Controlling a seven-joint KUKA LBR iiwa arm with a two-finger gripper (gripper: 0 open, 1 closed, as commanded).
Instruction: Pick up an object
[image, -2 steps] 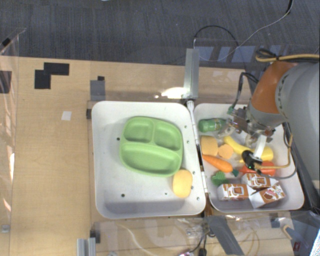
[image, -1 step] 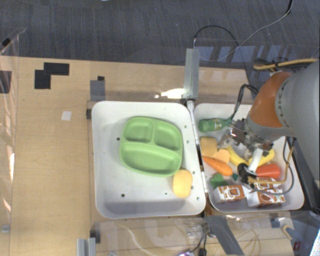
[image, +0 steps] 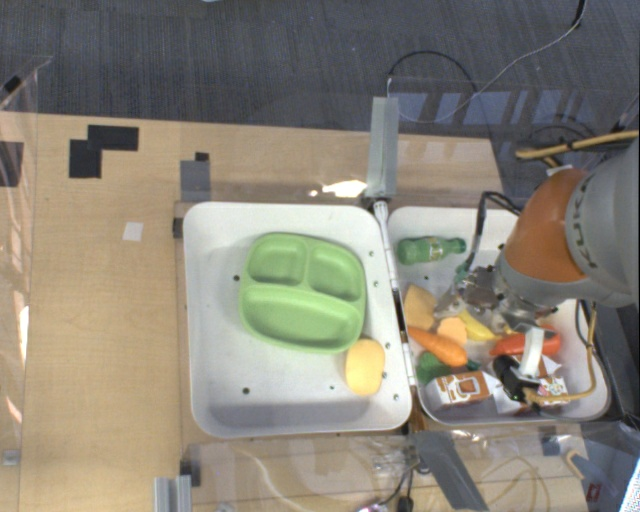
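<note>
Nearest the camera, at the near edge of the right bin (image: 598, 405), a small brown carton (image: 463, 390) lies flat with a dark, partly hidden item (image: 515, 382) just to its right. Beyond these sits a jumble of toy food — an orange carrot (image: 440, 346) lying slantwise, a green piece (image: 430, 366) touching its near side, a yellow wedge (image: 419, 305) at the left, and a red-and-white piece (image: 530, 348) to the right. A green bottle (image: 430, 249) lies on its side at the far end of this bin, well apart from the pile. The arm (image: 570, 235), grey with its orange band, reaches in from the right, and its gripper (image: 478, 298) is down among the pile just beyond the carrot; whether it is open, closed or holding anything cannot be told. In the left bin (image: 215, 400), 1 green divided plate (image: 302, 292) with 3 compartments lies flat in the middle — a yellow lemon (image: 365, 366) rests just beside its near right corner.
</note>
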